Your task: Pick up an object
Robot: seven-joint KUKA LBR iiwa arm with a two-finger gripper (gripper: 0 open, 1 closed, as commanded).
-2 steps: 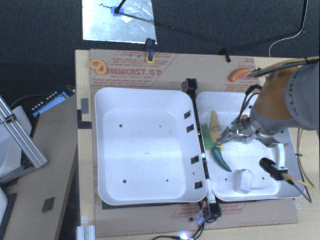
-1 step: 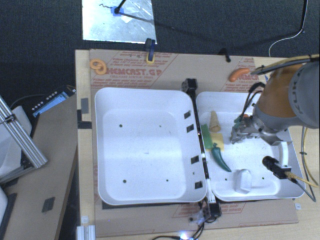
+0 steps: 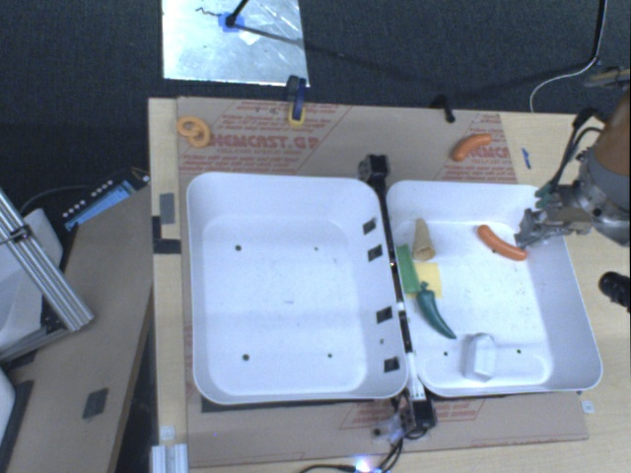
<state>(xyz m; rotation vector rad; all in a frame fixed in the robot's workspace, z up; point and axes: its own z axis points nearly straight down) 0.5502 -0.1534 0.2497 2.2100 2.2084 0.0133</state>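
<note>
With its finger state impossible to tell, the hand (image 3: 532,227) beside the sausage (image 3: 502,243) in the right bin (image 3: 582,348) should centre over it before closing.

your arm (image 3: 606,180) is a rounded grey body with an orange band above the wrist, ending in a small grey metal gripper (image 3: 533,227) with dark parts.

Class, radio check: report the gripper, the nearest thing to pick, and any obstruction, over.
Gripper low over right bin, far edge. Orange sausage lies right beside it, not seen held. Pepper and cone well apart.
</note>
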